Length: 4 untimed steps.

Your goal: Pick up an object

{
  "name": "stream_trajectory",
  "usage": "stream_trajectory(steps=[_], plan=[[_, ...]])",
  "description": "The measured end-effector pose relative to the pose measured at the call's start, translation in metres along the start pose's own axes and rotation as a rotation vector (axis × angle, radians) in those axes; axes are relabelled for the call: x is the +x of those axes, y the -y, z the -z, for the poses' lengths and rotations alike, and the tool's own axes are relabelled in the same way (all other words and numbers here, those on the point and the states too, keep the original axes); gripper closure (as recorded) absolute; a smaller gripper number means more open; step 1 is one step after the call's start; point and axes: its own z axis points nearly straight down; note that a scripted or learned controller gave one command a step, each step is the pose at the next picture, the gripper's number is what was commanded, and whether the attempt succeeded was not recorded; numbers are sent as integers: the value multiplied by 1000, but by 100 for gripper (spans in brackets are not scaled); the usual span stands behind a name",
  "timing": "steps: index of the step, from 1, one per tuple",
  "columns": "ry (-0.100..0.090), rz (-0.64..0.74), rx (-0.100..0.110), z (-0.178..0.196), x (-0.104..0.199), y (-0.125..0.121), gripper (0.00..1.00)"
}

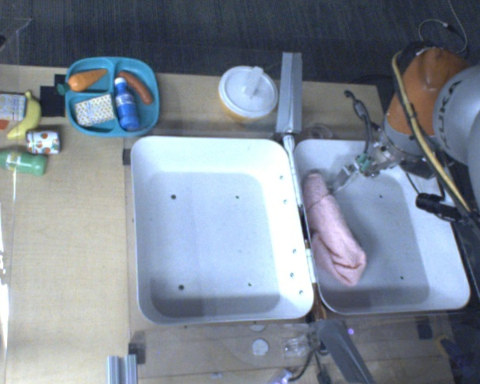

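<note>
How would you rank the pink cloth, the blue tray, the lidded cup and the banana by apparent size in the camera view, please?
1. Blue tray and pink cloth: too close in apparent size to rank
2. Lidded cup
3. Banana

All lie at a similar depth, so the order looks reliable.

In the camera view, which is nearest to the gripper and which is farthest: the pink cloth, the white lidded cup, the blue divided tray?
From the gripper, over the right bin:
1. Pink cloth, just left of it and below, in the same bin.
2. White lidded cup, on the bench behind the bins.
3. Blue divided tray, far left on the bench.
</note>
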Motion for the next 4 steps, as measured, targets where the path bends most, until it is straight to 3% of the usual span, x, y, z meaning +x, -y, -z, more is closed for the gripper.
stream_trajectory(steps=[1, 2, 3, 4], plan=[[-4, -19, 1, 68, 56, 59, 0], [5, 23, -10, 7, 59, 37, 0], [8, 76, -16, 7, 72, 81, 0], [13, 26, -18, 8, 92, 88, 0]])
